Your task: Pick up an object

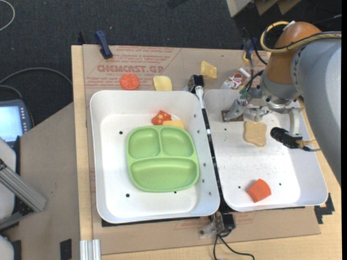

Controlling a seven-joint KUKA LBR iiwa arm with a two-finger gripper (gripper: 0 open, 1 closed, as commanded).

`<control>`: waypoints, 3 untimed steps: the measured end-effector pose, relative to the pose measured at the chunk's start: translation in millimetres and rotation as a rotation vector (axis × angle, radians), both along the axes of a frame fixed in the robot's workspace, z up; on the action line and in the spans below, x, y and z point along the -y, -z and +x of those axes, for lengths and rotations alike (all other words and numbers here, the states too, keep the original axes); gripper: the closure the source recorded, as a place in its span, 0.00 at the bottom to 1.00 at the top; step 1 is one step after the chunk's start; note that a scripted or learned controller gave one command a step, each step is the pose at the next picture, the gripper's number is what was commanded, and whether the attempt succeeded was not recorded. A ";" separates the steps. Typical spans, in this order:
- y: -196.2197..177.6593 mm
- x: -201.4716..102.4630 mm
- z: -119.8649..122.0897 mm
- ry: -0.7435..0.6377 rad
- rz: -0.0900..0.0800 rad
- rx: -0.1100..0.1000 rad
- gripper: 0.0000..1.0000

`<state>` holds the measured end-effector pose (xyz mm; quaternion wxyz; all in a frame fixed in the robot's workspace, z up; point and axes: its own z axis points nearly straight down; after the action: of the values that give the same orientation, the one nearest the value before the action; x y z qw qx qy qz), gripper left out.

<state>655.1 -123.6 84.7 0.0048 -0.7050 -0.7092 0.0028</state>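
The arm enters from the right and positions the hand (pixel 250 108) low over the upper part of the right bin (pixel 303 191). Hand state cannot be determined. A tan bread-shaped piece (pixel 255 132) lies on the bin floor just below the hand; contact between the two cannot be confirmed. An orange block (pixel 259 190) rests near the lower edge of the same bin, well apart from the hand. The left bin (pixel 103 161) carries a green divided plate (pixel 161 157), with a red piece (pixel 161 117) and a yellow piece (pixel 173 124) at its upper rim. Assessment: no object is lifted; grasp and lift remain outstanding.
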 end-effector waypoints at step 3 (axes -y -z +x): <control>-110.2 13.7 -39.4 0.010 -0.006 0.017 1.00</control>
<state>615.7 -137.3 194.9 -0.0035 -0.7086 -0.7056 -0.0012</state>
